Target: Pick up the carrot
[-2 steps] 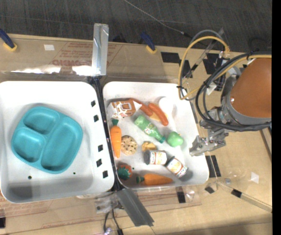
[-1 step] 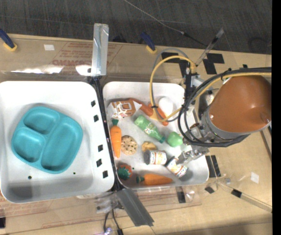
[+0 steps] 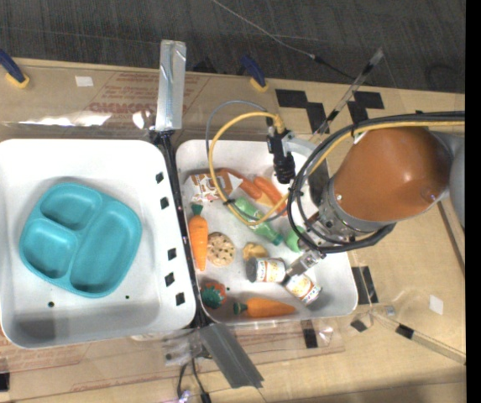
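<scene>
Orange carrot (image 3: 198, 242) lies upright along the left wall of the right bin (image 3: 341, 296), beside a cookie (image 3: 220, 248). A second carrot (image 3: 267, 309) rests along the bin's bottom edge, and a third orange piece (image 3: 265, 189) sits near the top. Grey arm (image 3: 383, 183) with orange band reaches in from the right. Pincer (image 3: 300, 267) hangs low over two small jars (image 3: 284, 277), possibly touching one; can't tell if its fingers are spread or closed. Teal divided plate (image 3: 81, 238) sits in the left bin (image 3: 13, 309).
</scene>
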Robot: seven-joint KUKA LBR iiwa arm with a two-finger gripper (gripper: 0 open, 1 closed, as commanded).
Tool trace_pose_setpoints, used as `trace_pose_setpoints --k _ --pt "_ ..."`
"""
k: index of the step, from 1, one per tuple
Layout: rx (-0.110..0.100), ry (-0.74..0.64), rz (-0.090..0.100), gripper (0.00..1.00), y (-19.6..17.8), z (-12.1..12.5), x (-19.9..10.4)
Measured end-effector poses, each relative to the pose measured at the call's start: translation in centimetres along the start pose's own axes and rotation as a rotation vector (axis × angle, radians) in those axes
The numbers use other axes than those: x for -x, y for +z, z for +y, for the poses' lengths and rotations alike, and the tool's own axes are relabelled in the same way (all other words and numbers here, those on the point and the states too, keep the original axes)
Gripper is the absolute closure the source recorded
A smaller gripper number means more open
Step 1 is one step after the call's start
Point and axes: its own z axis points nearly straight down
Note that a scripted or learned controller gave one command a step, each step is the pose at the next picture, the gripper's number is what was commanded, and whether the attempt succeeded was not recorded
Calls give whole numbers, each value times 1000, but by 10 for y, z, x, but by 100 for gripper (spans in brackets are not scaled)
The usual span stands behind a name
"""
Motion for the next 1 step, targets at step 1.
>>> trace_pose_setpoints --k 1 --pt "0 -31 3 100 -23 4 -8"
